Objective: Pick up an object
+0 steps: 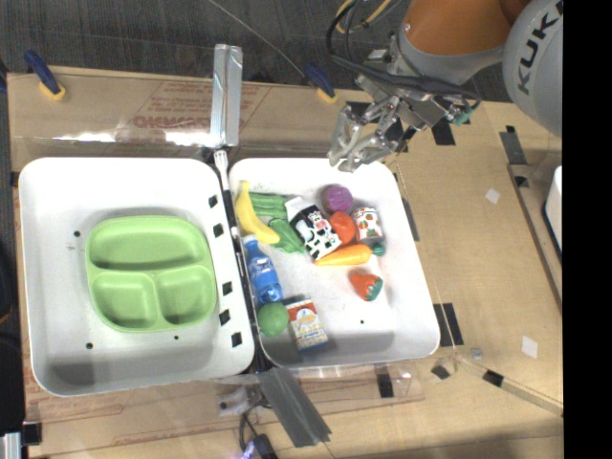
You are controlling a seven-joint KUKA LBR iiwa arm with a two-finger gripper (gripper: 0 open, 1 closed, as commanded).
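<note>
metal and grey plastic make up the claw [359, 151], which hangs over the far rim of the right-hand shallow white bin [406, 299], under the arm's orange band [454, 12]. its fingers point down toward the bin; whether they are spread or pressed together i cannot tell, and nothing shows between them.

just below the claw, nearest to it, lies a small purple round toy [337, 198]. beside that sit a red-and-white printed carton [367, 224] and a black-and-white cow-patterned box [316, 234], close against each other, with an orange plastic carrot [344, 254] lying along their near side. further from the claw a red plastic strawberry [365, 285] rests apart on bare bin floor. off to the claw's lower left are a yellow plastic banana [247, 214], a green pea pod toy [274, 208], a blue plastic bottle [260, 272], a green ball [273, 319] and a small orange-labelled carton [307, 323]. further left, the other white bin [48, 285] holds a green divided plate [148, 273].

any of these would serve the task. the best pick, i judge, is the strawberry: it stands free, so the fingers can straddle it without nudging neighbours. the purple toy is closer but sits near the wall and the cartons. come straight down, centred, fingers wide, and close only once they are low around the thing.
</note>
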